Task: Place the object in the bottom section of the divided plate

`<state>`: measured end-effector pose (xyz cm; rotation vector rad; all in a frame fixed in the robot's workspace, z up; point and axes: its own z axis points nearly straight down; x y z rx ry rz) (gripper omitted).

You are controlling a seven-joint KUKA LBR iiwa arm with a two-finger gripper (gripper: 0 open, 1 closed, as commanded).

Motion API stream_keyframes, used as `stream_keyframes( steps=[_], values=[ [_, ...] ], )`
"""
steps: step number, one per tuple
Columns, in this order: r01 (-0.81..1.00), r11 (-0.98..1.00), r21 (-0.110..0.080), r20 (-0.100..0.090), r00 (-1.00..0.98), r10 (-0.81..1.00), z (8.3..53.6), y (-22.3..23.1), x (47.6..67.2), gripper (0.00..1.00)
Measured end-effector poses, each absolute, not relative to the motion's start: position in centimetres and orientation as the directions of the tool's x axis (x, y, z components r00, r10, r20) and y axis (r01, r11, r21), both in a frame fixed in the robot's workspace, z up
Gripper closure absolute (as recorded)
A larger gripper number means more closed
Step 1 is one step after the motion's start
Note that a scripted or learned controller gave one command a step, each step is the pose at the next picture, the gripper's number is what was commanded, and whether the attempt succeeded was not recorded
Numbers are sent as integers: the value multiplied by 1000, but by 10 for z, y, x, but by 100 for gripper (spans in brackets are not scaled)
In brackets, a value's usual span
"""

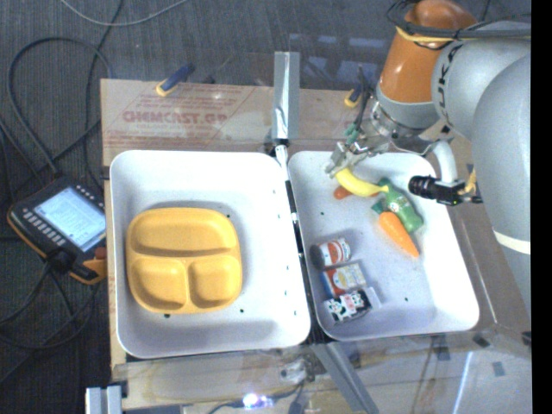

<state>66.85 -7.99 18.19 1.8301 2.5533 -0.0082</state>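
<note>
divided plate (184, 259): open from above | right bin (448, 313): crowded by banana (359, 184), carrot (399, 234), cartons (345, 277)
</note>
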Motion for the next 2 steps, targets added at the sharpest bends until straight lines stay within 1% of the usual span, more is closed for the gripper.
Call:
stream_keyframes(
  steps=[1,2],
  values=[
    [962,272,-3,1,-272,962,181,-64,643,100],
    [945,328,-4,2,-328,945,181,22,602,100]
  ],
)
